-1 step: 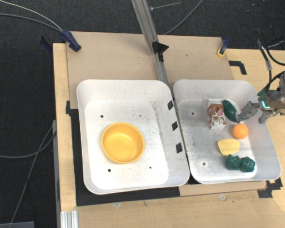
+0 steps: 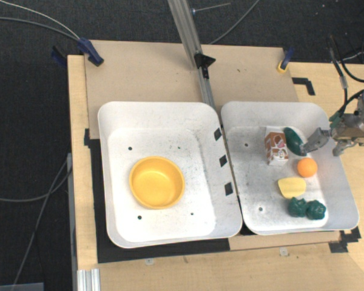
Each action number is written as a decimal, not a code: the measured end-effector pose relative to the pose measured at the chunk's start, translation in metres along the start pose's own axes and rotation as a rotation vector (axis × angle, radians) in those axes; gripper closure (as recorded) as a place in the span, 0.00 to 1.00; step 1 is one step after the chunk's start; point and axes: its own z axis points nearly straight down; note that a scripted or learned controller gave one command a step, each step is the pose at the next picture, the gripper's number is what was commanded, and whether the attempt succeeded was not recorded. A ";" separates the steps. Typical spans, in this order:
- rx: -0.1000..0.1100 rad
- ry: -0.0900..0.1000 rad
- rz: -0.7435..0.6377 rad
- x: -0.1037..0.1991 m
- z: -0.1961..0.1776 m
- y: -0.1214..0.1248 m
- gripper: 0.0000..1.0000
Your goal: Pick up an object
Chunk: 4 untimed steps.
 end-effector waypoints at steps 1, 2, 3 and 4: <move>0.008 0.002 0.001 -0.007 0.058 0.005 0.00; 0.007 0.002 0.001 -0.009 0.108 0.013 0.00; 0.007 0.003 0.001 -0.008 0.140 0.012 0.00; 0.001 0.003 0.001 -0.008 0.125 0.014 1.00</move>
